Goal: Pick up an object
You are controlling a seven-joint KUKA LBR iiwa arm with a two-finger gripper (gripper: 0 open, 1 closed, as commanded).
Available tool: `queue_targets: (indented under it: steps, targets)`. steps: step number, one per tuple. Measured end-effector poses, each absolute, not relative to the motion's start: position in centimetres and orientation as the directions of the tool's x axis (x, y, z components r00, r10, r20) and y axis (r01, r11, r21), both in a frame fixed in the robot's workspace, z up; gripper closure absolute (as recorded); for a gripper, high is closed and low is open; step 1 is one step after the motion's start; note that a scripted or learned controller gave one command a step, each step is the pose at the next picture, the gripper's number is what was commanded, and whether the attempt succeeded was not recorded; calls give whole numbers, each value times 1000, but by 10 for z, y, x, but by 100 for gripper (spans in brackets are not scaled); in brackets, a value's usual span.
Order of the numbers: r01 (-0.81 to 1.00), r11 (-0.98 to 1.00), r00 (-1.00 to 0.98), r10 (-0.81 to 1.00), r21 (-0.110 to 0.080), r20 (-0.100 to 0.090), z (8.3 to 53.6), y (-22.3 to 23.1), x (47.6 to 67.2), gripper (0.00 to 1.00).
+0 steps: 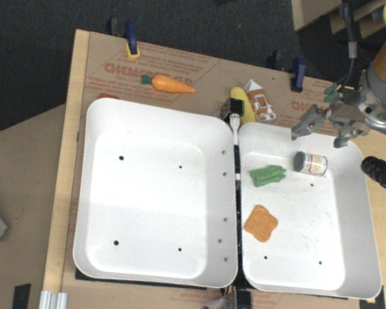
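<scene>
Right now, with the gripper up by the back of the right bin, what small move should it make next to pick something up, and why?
Probably lower the gripper straight down over the small can. The fingers look spread and hold nothing, and the can lies on its side just below them, nearer than the green toy or the orange piece.

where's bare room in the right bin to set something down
The near half of the right bin is bare, below the orange piece. The far half is crowded: green piece, small can, and the open gripper above them. The left bin's floor is bare throughout.
</scene>
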State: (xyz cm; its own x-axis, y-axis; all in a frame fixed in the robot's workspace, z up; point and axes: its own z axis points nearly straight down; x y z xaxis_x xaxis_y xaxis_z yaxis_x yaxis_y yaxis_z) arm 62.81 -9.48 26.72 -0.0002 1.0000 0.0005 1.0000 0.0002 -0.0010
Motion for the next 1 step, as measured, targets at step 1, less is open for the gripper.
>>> queue_targets:
  steps: [1]
  targets:
    - [1000,1,-1,1000,2,0,278,-95,629,100]
